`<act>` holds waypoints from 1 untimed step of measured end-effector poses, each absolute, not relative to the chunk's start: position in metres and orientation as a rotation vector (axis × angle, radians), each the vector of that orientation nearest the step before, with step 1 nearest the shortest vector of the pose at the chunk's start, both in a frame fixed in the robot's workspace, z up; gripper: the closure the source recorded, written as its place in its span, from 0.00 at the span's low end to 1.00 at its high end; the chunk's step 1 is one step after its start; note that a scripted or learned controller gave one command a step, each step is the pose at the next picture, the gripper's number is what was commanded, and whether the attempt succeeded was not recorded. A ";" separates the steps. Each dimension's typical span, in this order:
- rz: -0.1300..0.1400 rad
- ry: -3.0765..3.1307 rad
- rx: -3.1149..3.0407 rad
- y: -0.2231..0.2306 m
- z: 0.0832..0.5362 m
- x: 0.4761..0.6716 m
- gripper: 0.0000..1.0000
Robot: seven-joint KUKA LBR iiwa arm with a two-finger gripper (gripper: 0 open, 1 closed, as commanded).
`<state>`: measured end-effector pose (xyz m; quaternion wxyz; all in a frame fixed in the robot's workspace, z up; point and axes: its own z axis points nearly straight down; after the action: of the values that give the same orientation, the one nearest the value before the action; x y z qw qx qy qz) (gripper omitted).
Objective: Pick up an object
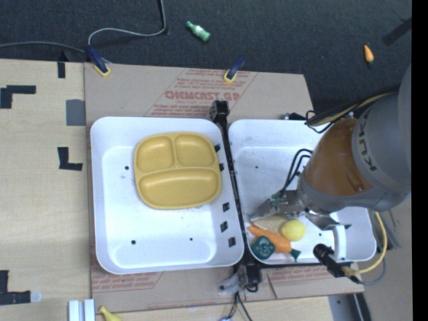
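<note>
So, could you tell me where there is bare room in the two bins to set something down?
Left bin: bare floor below the yellow tray. Right bin: bare floor at the top, above the arm. Crowded: its lower left corner, with carrot, lemon and gripper.

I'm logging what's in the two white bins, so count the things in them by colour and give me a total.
Yellow: 2, the divided tray in the left bin and the small round ball in the right bin.
Orange: 1, the carrot-shaped piece.
Green: 1, the small round piece.
Total: 4 that I can make out; the arm hides part of the right bin.
</note>
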<state>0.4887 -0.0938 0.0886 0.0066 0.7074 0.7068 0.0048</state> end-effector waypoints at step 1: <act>0.015 2.210 2.214 -0.094 0.099 0.489 1.00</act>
<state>0.4894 -0.0942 0.0988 0.0068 0.7076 0.7065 0.0049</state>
